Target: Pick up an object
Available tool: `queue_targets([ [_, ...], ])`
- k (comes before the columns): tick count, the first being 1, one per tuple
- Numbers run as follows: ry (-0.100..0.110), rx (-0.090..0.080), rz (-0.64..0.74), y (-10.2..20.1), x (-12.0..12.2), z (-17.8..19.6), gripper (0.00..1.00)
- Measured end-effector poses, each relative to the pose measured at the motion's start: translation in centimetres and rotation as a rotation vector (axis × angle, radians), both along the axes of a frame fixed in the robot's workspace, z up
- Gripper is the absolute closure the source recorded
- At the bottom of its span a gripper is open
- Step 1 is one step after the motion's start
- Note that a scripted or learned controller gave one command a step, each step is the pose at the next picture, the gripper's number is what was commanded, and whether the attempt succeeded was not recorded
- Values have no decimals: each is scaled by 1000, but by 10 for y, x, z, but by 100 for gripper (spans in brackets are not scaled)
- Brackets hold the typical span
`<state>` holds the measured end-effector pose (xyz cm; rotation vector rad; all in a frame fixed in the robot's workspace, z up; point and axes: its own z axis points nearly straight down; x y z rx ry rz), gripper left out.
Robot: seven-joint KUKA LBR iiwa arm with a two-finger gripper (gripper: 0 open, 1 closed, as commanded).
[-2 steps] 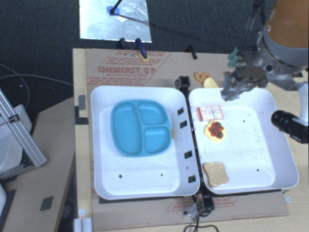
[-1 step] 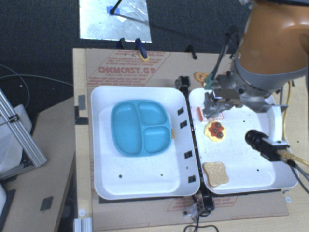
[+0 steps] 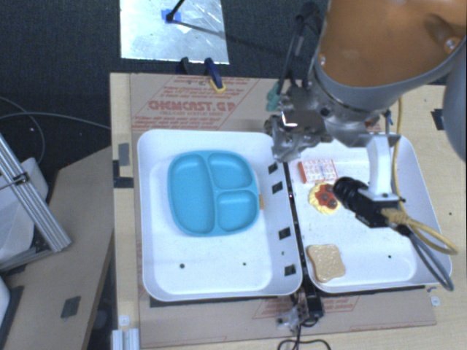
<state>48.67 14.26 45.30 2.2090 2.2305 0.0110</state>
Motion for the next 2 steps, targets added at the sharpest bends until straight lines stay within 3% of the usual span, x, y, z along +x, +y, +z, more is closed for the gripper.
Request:
queue_targets([
  [2,-1,-1,6,-4,1,20,100],
])
